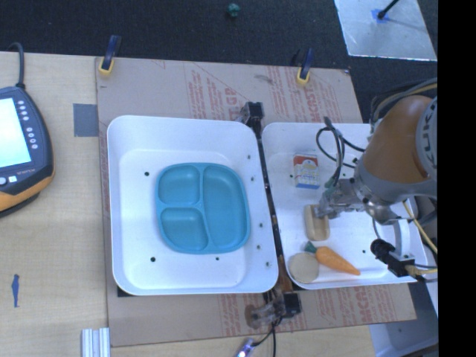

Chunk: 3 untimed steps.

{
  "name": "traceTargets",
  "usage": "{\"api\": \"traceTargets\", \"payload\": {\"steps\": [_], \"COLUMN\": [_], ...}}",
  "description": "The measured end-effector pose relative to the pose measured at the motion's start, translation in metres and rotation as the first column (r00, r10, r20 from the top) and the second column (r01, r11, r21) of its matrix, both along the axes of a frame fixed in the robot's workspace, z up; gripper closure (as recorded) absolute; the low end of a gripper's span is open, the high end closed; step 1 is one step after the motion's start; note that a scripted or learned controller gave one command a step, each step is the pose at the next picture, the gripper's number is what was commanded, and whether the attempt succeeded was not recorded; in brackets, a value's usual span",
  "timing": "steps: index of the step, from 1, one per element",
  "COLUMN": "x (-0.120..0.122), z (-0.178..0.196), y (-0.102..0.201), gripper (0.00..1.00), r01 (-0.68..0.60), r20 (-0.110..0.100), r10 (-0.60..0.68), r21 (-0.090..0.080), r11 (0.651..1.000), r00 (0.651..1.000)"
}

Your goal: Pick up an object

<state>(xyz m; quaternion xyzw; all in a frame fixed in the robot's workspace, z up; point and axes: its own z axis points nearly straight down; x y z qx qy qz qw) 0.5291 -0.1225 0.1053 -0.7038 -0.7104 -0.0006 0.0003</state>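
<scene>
Overall, the camera view takes in two white bins side by side on the worktop (67, 222). All positions below are given relative to the right bin (349, 134).

Item count:
- Two bins: the left bin (123, 199) and the right bin.
- One blue divided plate (202, 207), with three compartments, lying flat in the left bin, well apart from the right bin's wall.
- One small carton (306, 170), white with a red top and a blue mark, in the upper left part of the right bin.
- One tan block (317, 223), at the left of the right bin, about halfway down.
- One pale round disc (303, 267), in the lower left corner of the right bin.
- One toy carrot (338, 260), in the lower part of the right bin, just beside the disc.
- Two blue and yellow clamps (108, 55) on the far edge of the cardboard sheet, beyond the right bin's far wall.
- One handheld pendant (18, 147) with a screen, far to the left of both bins.

Appearance of the candidate objects: the carrot is orange, tapered, lying flat with its tip toward the right; the block is oblong, upright in the frame.

Arm: one grey arm with an orange band reaches over the right side of the right bin. The end effector (331, 205) sits low inside the right bin, just beside the top of the tan block. How far its fingers are spread cannot be told, and no object is seen between them.
</scene>
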Motion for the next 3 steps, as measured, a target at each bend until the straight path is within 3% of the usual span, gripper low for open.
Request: {"api": "traceTargets", "payload": {"steps": [1, 2, 3], "x": [0.0, 0.0, 0.0], "z": [0.0, 0.01, 0.01], "y": [0.0, -0.001, -0.001], "gripper": [0.0, 1.0, 0.0], "r01": [0.0, -0.003, -0.003], "r20": [0.0, 0.0, 0.0], "r10": [0.0, 0.003, 0.003], "r21": [0.0, -0.003, -0.003], "r11": [1.0, 1.0, 1.0], "r00": [1.0, 1.0, 1.0]}}
